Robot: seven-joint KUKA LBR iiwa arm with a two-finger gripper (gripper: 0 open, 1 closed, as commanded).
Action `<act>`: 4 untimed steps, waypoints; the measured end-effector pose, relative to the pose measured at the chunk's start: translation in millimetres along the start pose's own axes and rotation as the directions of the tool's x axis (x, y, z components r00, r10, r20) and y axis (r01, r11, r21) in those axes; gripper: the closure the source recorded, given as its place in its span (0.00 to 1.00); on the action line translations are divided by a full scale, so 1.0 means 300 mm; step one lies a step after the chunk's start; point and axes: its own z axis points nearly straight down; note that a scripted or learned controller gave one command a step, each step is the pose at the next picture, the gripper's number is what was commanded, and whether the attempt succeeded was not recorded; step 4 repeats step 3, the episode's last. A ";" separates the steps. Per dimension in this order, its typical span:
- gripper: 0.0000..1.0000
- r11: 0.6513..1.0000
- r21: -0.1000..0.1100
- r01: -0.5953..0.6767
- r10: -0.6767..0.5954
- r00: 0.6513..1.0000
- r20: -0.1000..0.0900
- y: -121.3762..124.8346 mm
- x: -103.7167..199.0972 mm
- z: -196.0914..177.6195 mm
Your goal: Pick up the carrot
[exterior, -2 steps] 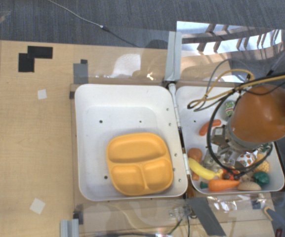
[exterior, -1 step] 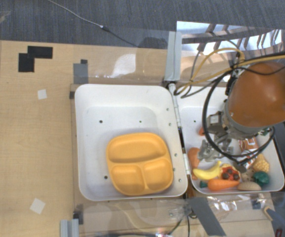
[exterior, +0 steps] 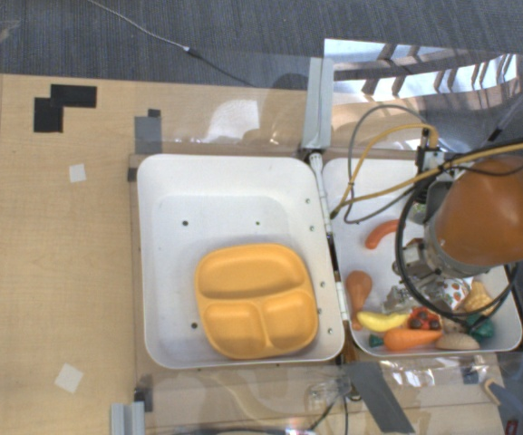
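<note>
Two bins are sitting side by side on the counter [exterior: 53, 270]. The left bin [exterior: 161, 243] is holding a divided tray [exterior: 256, 299] toward its near edge. The right bin [exterior: 347, 188] is holding the carrot [exterior: 411, 340] at its near edge, a banana [exterior: 381, 320] lying just behind it; the arm [exterior: 492, 220] is hanging over this bin.

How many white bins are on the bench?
2. The left bin holds a yellow divided plate. The right bin holds toy food, including the carrot and a banana, under the arm. Some food may be hidden beneath it.
</note>
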 end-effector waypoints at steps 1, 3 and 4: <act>1.00 0.999 -0.015 0.041 -0.041 0.999 0.003 0.008 -0.182 -0.235; 1.00 0.851 -0.011 0.525 -0.525 0.851 0.010 -0.007 -0.367 -0.747; 1.00 0.851 -0.011 0.525 -0.525 0.851 0.010 -0.007 -0.367 -0.747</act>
